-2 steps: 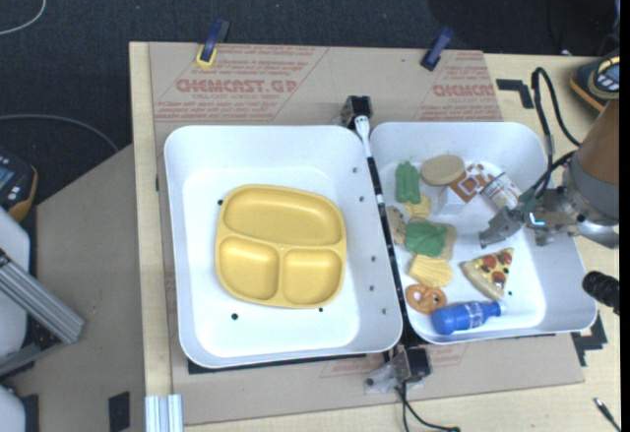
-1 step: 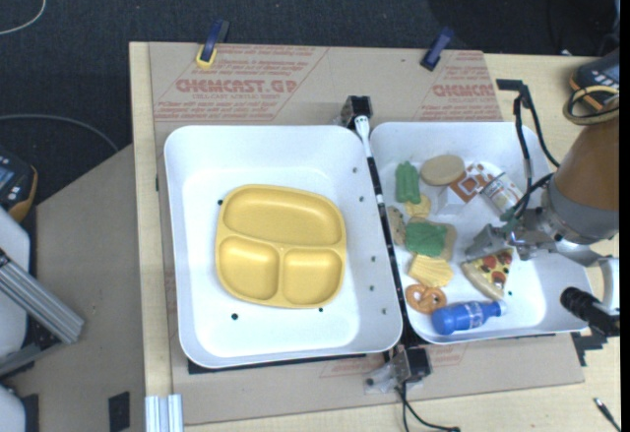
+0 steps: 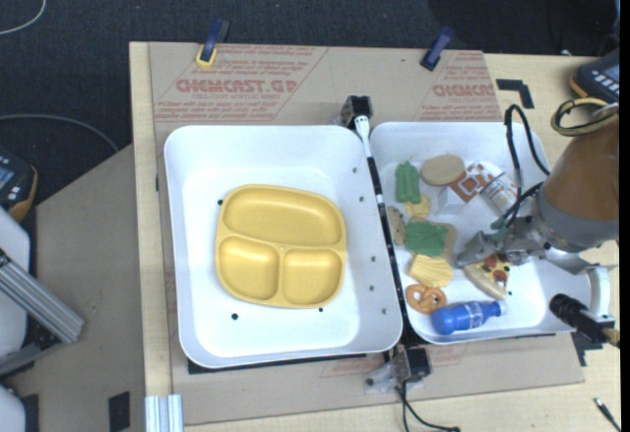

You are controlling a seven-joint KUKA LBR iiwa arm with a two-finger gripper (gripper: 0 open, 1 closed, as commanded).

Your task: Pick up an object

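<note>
Blue bottle (image 3: 467,316) sits nearby, but my gripper (image 3: 489,250), can't tell its state honestly, should drop straight onto that pizza slice (image 3: 489,275).

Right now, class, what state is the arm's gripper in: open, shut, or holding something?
Gripper: low in the right bin, over the pizza slice toy; open, shut or holding cannot be told from this view.
</note>
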